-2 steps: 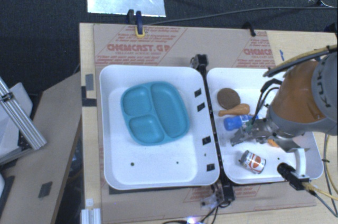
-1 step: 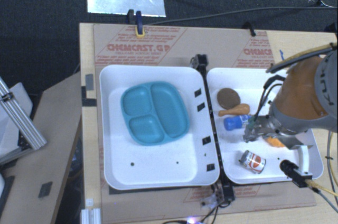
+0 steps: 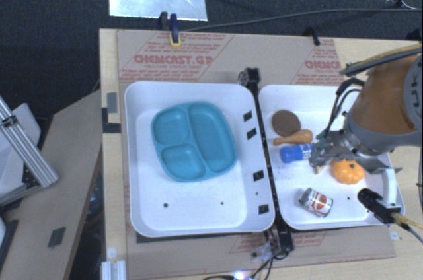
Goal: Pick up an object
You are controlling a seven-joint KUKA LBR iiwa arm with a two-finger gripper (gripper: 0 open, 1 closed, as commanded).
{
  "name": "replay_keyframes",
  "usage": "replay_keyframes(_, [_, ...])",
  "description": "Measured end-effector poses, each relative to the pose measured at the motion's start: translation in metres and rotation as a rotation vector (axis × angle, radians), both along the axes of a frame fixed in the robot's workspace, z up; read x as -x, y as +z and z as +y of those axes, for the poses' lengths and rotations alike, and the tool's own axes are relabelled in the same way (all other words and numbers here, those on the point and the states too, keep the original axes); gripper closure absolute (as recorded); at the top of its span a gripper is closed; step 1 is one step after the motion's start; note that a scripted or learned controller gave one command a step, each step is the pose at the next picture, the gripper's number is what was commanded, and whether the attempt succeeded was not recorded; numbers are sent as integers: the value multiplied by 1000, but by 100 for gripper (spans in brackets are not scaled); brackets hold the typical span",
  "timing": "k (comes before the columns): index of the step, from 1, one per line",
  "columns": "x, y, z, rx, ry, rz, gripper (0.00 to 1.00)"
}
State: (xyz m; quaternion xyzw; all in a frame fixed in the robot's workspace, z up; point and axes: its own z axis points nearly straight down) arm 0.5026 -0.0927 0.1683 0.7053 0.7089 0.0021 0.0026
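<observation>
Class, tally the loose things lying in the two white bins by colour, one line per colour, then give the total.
Blue: 2, the divided plate and the small bottle
Brown: 2, the round disc and the tan piece beside it
Orange: 1, the pumpkin-like fruit
Silver and red: 1, the can
Total: 6

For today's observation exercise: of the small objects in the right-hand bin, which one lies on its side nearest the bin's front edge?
The small silver-and-red can; the blue bottle, orange fruit and brown pieces all lie farther back.
</observation>
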Motion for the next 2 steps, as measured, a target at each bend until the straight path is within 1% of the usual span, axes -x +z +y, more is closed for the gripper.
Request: replay_keyframes(2, [-8, 94, -1, 1, 0, -1, 100])
